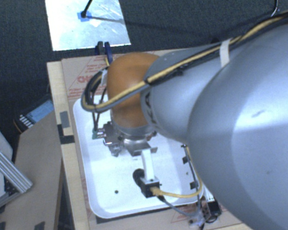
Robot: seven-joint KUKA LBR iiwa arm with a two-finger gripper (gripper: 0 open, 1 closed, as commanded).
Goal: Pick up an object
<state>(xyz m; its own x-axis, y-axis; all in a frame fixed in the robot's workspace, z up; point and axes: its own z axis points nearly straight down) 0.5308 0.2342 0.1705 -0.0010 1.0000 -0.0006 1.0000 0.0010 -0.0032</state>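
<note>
My arm reaches in from the right and hangs low over the white bin (98,171). The orange band (124,88) sits above the metal wrist, and the gripper (128,147) points down into the middle of the bin, close to its floor. The arm's grey body hides the right part of the bin and everything to the right of it. On the bare bin floor I make out just a tiny dark speck (116,191) near the front left. No object can be seen at the gripper.
The bin rests on a cardboard sheet (80,75) on the bench. An aluminium profile (5,166) leans at the far left, with a blue-and-black item (35,115) behind it. A shiny foil sheet (87,19) lies on the dark floor at the back.
</note>
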